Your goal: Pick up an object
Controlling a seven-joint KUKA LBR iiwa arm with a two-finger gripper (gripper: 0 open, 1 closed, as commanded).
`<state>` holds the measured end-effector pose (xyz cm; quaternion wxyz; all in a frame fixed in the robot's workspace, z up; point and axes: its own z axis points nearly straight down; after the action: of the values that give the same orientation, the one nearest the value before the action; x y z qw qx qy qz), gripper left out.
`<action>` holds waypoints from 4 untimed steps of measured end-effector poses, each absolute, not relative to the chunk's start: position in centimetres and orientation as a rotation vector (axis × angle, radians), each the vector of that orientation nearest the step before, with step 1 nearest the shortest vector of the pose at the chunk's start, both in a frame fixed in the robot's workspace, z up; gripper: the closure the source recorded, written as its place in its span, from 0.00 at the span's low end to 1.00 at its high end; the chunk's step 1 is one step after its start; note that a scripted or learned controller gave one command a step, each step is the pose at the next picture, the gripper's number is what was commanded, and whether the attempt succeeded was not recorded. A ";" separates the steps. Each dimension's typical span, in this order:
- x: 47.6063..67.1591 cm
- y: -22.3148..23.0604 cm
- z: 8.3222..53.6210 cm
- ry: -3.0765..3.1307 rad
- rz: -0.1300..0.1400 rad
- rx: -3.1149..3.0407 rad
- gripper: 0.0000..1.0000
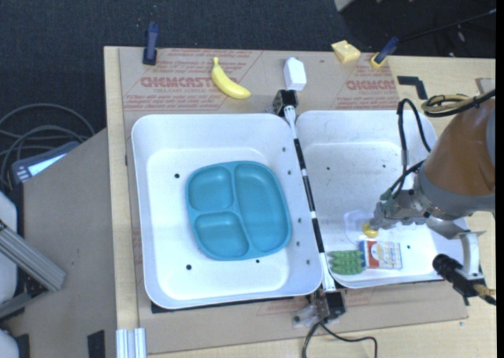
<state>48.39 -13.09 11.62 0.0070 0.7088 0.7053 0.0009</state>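
My gripper [383, 215] is low over the front of the right bin [346, 144], reaching in from the right. A small yellow object [369, 230] lies just below and left of its tip, touching or nearly touching it. In front of that lies a small white carton with red and blue print [383, 256], and beside it a green object [345, 262] against the bin's front wall. The arm's grey body and orange band [465, 160] cover the bin's right side.
The left bin [157, 152] holds a blue divided plate [236, 210]. On the bench behind the bins lie a banana [228, 81], a white piece [294, 73] and a yellow block [345, 51]. A black cable [409, 124] loops over the right bin's back.
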 end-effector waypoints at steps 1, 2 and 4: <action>48.4 -13.1 11.6 2.206 0.003 2.217 0.00; 47.9 -11.9 8.5 2.221 0.000 2.222 0.00; 48.0 -12.0 9.5 2.217 0.000 2.222 0.00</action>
<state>47.96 -11.97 9.47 0.0017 0.7079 0.7063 -0.0001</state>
